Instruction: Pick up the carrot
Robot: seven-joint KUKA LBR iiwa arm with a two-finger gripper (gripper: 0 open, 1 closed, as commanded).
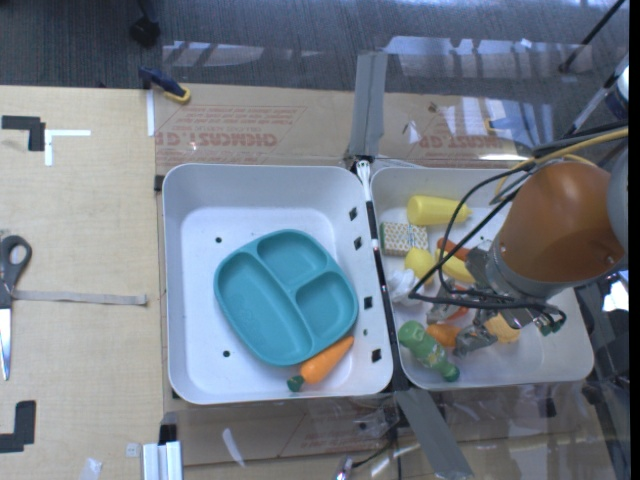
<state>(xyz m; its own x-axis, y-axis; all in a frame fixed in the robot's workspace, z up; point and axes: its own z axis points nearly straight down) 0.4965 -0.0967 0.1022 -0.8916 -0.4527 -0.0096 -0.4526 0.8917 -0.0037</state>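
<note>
The carrot (328, 359), orange with a small green top, lies in the left bin (176, 268) near its front wall. It rests against the front edge of a teal divided plate (285, 296). The arm's orange band (556, 223) hangs over the right bin (572, 366). Below it, my gripper (478, 328) is down among the toy foods there, well to the right of the carrot and across the divider between the bins. Wrist and cables hide most of the gripper.
The right bin holds several toy foods: a yellow piece (437, 209), a checkered packet (403, 236), a green vegetable (425, 346) and orange bits. Scissors (10, 268) lie on the bench at far left. Black cables (480, 296) loop around the wrist.
</note>
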